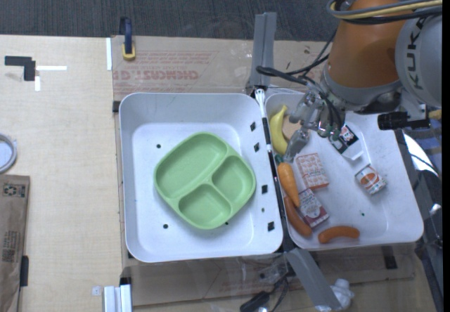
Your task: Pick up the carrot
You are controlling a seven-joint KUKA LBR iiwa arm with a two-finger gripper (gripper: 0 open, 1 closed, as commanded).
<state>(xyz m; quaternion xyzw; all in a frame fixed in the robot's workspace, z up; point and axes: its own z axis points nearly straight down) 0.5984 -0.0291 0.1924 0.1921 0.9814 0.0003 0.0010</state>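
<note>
Arm is in from the right, wrist over the back of the right bin. Gripper points down and left, tip near the bin's left wall. Can't tell how it's set from here; the metal parts blur together, and nothing visibly sits in it.

Carrot lies along the left wall of the right bin, just below the gripper tip and slightly left of it. Close, but contact can't be judged. Its upper end sits near the lower tip of the banana, which lies against the same wall further back.

Nearby in that bin: a small red-and-white box just right of the carrot, a red packet below that, a sausage at the front, a small can on the right.

Left bin holds a green divided plate, well apart from the gripper.
</note>
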